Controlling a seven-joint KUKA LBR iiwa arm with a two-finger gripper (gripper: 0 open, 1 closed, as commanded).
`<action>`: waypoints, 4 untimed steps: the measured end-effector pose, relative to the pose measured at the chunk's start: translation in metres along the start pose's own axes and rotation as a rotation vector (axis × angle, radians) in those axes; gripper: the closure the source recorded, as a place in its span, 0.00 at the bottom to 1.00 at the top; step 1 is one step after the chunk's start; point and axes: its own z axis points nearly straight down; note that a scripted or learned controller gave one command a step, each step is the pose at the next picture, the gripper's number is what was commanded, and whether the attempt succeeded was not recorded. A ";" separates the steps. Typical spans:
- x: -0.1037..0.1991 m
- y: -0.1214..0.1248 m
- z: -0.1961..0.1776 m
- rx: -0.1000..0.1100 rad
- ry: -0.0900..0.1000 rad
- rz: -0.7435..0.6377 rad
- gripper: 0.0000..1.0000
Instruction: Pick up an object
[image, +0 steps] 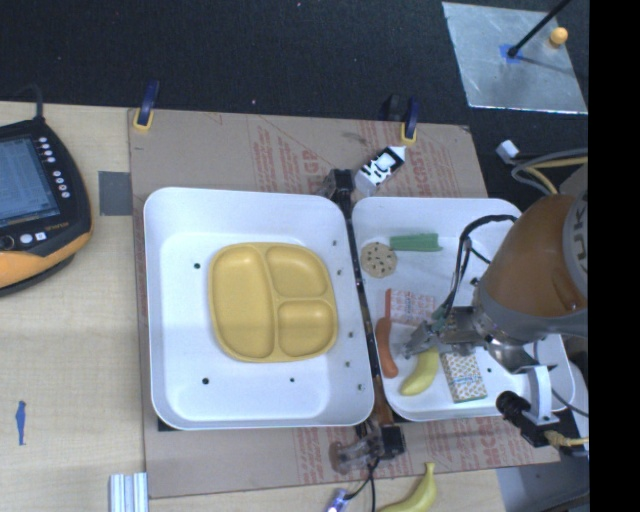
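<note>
Two white bins sit side by side on the table (60, 340), resting on a sheet of brown cardboard (250, 150) printed with faded red lettering too washed out to read. The left bin (170, 300) carries a yellow divided plate (272, 300), three compartments, lying flat near its middle.

Over in the right bin (450, 215), the arm (540, 265) comes in from the right, grey with its orange band, and the hand (428, 338) is down low among the objects. It sits just above the top end of a yellow banana (421, 373), which lies tilted near the bin's front edge. How the hand stands, apart or together, cannot be told from here; nothing is visibly between its tips.

Just left of the banana lies a red-orange sausage (385, 345), running lengthwise close to the bin's left wall. Right of the banana is a small patterned box (463, 375), its print too fine to read. Farther back, a round brown cookie (378, 259) and beside it a green bar (414, 242). A reddish printed patch (408, 303) shows on the bin floor, unreadable.

Outside the bins, a second banana (412, 492) lies at the front edge, a black-and-white tag (381, 166) at the back, and a teach pendant (35, 205) with a lit screen at the far left, its text too small to make out.
</note>
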 end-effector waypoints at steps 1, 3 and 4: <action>-0.001 0.001 -0.010 0.000 -0.002 -0.005 1.00; 0.001 0.001 0.024 -0.007 -0.002 0.006 0.00; -0.001 0.002 0.013 -0.009 -0.007 0.002 1.00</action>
